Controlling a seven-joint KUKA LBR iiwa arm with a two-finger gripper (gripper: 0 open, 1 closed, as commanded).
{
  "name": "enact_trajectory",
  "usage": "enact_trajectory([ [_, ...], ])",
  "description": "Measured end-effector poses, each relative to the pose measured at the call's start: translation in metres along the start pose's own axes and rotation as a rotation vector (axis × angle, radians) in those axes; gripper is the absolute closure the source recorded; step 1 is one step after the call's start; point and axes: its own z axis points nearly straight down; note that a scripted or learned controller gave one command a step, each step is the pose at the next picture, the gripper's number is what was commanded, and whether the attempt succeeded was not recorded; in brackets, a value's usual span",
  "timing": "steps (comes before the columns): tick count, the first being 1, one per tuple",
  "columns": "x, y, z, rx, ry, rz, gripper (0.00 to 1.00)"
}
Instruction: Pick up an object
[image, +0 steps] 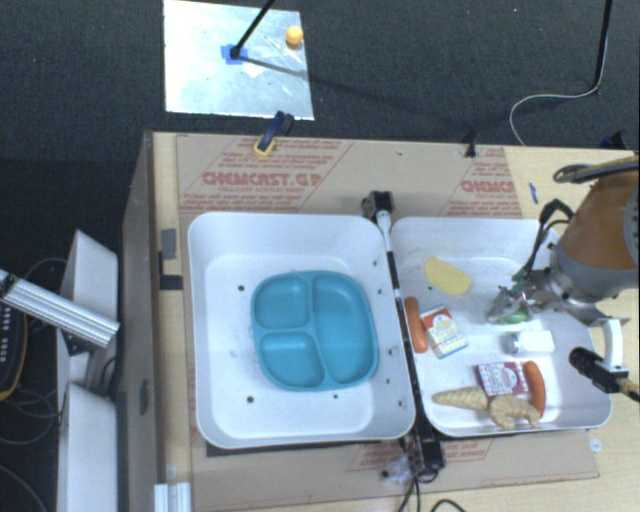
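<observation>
Pincer (508, 303) sits low in the right bin (470, 238), tips at a green item (514, 316); spread or pressed together, I cannot tell. Sausage (536, 387) lies nearer the front, carton (443, 331) to its left.

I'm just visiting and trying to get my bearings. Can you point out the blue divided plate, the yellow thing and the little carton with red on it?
blue divided plate (313, 330): camera view, on its centre ridge.
yellow thing (447, 276): camera view, its middle.
carton (444, 332): camera view, its top face.
</observation>
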Motion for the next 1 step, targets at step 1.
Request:
enact_trajectory([
  [1, 0.0213, -0.0225, -0.0644, 0.002, 0.000, -0.001, 1.00],
])
